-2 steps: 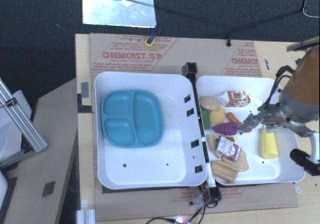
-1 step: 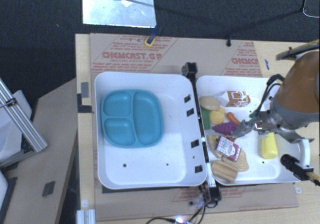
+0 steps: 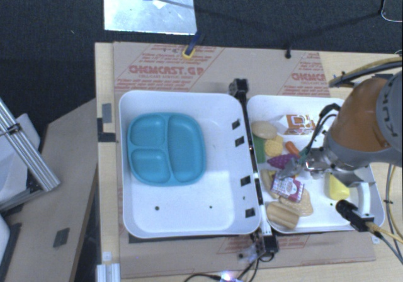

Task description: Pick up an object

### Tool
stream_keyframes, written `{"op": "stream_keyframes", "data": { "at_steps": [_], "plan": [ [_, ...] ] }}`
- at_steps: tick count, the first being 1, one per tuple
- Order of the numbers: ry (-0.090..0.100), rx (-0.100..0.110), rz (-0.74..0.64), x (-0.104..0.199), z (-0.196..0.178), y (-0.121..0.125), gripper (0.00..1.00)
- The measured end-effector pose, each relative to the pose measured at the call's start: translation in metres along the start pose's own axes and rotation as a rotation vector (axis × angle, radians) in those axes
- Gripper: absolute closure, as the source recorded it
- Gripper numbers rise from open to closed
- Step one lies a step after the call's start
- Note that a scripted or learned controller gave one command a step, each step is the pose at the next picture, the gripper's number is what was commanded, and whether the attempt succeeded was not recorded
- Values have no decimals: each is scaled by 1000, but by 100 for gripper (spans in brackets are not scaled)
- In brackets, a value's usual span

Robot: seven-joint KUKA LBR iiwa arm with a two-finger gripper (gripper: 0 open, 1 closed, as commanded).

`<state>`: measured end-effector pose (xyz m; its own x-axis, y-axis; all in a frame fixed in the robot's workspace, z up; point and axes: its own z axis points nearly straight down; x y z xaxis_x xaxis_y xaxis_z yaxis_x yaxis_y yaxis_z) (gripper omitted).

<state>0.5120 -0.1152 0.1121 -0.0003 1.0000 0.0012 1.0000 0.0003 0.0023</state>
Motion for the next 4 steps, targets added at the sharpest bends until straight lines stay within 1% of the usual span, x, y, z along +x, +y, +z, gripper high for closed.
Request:
{"op": "stream_keyframes", "data": {
  "at_steps": [1,2,3,4],
  "plan": [
    [3,-11,-2,1,19,6,0],
    [3,-25,-2,2,6,11,100],
    [-2,-5,-5,12,-51,16,100],
    [-2,-6,-6,21,-109,16,100]
  ]
}}
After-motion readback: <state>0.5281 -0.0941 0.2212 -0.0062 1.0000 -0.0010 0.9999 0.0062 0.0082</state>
